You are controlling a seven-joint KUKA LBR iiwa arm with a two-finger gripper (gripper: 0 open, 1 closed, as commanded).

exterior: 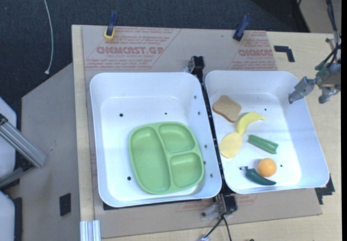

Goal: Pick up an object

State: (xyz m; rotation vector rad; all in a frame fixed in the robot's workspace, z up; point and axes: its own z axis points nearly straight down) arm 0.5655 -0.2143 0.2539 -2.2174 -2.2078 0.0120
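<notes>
The claw [310,91] hangs at the view's right edge, grey fingers [300,89] pointing left.

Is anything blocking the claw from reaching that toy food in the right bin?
Nothing visible does. The claw hangs over the right bin's far right rim, and the bread slice, banana and orange lie uncovered on the open floor.

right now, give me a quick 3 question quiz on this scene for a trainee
1. True or false: the green tray lies in the left bin.
2. Which food lies nearest the orange? A bread B pepper C banana
3. Fill in: the claw hangs over the right bin's ____ corner, far or near.

Key: 1 true. 2 B, the pepper touches the orange. 3 far, at its right side, clear of the food.
</notes>
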